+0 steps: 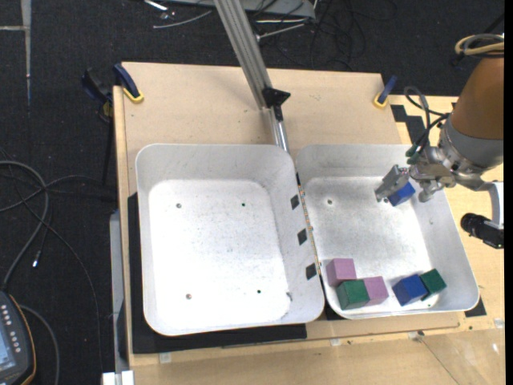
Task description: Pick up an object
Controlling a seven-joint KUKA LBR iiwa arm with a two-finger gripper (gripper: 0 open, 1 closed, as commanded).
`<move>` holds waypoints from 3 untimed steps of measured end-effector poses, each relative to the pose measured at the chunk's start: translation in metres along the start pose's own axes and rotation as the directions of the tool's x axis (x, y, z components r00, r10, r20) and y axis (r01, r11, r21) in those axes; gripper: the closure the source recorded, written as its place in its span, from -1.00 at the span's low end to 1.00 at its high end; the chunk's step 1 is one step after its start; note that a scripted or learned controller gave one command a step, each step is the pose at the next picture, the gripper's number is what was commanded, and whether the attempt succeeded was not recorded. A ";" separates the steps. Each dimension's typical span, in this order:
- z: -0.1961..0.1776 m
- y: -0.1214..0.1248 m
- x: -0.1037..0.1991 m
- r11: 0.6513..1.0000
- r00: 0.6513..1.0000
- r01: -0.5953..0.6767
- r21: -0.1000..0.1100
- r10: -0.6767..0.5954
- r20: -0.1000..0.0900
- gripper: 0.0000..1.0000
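Note:
My gripper (407, 188) hangs over the upper right part of the right bin (365, 223), reaching in from the right. A small blue block (402, 192) shows between its fingers (392, 182), and the gripper is shut on it. Along the right bin's front edge lie a pink block (342, 269), a dark green block (352, 293), a second pink block (374, 289), another blue block (409, 288) and a green block (434, 281).
The left bin (160, 215) sits beside the right one on the wooden bench (200, 103). A slanted metal pole (244, 42) crosses the back of the bench. Clamps grip the bench's far corners.

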State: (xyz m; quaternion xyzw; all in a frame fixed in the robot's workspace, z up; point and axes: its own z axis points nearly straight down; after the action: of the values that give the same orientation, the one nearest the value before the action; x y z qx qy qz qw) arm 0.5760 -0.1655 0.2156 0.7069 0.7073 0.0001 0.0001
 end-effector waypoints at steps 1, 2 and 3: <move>-0.111 -0.037 -0.020 1.000 1.000 -0.002 -0.010 0.002 0.005 -1.00; -0.155 -0.058 -0.020 1.000 1.000 0.001 -0.007 -0.001 0.004 -1.00; -0.047 0.031 -0.041 1.000 1.000 0.003 0.004 -0.003 0.001 -1.00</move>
State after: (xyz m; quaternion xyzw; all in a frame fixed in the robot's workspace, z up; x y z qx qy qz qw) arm 0.6067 -0.2065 0.2630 0.7058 0.7084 -0.0015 -0.0010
